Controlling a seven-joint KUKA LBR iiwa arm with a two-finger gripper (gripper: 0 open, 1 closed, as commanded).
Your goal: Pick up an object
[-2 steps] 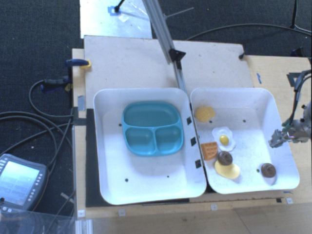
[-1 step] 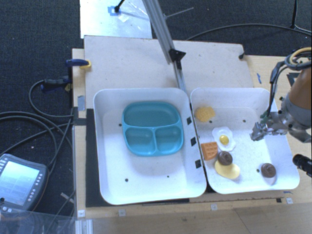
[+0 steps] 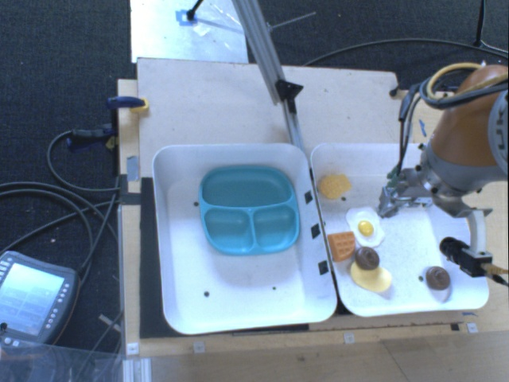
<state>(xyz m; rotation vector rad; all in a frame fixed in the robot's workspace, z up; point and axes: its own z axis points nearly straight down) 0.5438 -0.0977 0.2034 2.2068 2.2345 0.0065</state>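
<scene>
The gripper [image 3: 389, 204] hangs just right of the fried egg [image 3: 366, 228]; I cannot tell its state. Left of the egg lies an orange block [image 3: 342, 245], below it a brown piece [image 3: 367, 257], above-left a cookie [image 3: 334, 185].

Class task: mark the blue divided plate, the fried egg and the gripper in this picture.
blue divided plate [image 3: 249, 209]: camera view, its centre ridge.
fried egg [image 3: 366, 228]: camera view, its yolk.
gripper [image 3: 390, 205]: camera view, at its tip, above the right bin.

arm [image 3: 469, 134]: bulbous orange band, grey wrist housing | cables: yellow and black loops on top | hand [image 3: 390, 201]: grey metal
</scene>
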